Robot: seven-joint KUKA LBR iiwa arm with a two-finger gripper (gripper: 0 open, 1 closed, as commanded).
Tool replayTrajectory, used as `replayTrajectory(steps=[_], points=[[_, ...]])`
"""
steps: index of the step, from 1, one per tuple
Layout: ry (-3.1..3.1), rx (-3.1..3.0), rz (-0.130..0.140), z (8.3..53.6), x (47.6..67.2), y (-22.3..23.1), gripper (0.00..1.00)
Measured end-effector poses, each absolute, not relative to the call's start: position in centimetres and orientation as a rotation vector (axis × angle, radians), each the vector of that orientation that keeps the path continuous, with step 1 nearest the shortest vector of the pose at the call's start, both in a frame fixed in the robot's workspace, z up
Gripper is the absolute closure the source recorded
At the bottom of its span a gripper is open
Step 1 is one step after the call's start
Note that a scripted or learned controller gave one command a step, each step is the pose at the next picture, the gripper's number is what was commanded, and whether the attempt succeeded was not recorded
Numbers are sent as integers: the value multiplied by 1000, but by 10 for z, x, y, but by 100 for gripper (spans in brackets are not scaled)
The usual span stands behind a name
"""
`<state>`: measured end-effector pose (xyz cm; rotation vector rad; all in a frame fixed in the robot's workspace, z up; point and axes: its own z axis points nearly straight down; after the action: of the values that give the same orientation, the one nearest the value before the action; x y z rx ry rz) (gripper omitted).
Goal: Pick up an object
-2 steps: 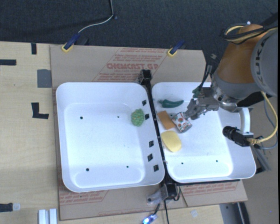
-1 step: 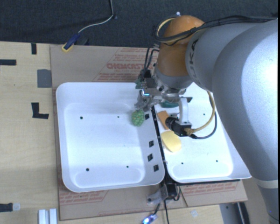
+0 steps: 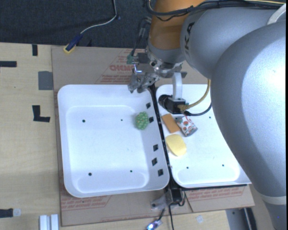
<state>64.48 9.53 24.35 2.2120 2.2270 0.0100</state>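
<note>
Hovering over the left bin's point(image 3: 77, 128) far right corner, the gripper point(image 3: 143, 83) carries nothing, and how wide it's set I can't tell. Green ball point(image 3: 142, 120) sits just below; drop straight down, mind the wall.

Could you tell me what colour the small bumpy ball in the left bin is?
Green; the ball shows in the camera view, near the left bin's right wall.
</note>
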Motion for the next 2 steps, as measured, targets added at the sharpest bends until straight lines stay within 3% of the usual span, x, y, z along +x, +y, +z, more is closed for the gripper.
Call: replayTrajectory(steps=[1,2], points=[[2239,2206,11,272,667,229,100],[2221,2210,25,429,669,234,100]])
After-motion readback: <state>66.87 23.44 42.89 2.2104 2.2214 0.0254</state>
